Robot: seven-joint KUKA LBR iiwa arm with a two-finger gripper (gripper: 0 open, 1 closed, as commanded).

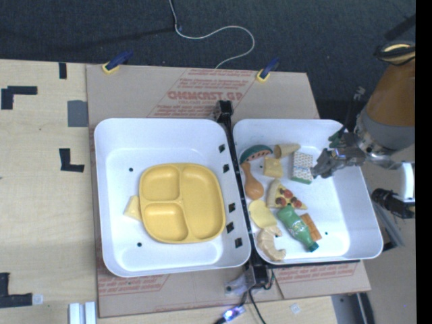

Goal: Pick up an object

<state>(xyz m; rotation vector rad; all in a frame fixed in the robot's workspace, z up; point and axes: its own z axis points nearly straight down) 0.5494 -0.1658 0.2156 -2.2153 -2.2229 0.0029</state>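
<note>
The right bin (351, 201) holds several toy foods. Among them are a green bottle (295, 224), a pizza slice (283, 196), a brown drumstick (252, 183), a watermelon slice (254, 154), a cheese cube (273, 167), a croissant (271, 246) and a pale speckled block (302, 167). My gripper (325, 163) hangs low over the upper right part of this bin, just right of the pale block and close to it. Nothing is visibly held in it.
The left bin (115, 181) carries a yellow divided plate (182, 203), with a pale yellow wedge (131, 208) beside the plate's left edge. A black divider (233, 181) runs between the bins. The right bin's lower right floor is bare white.
</note>
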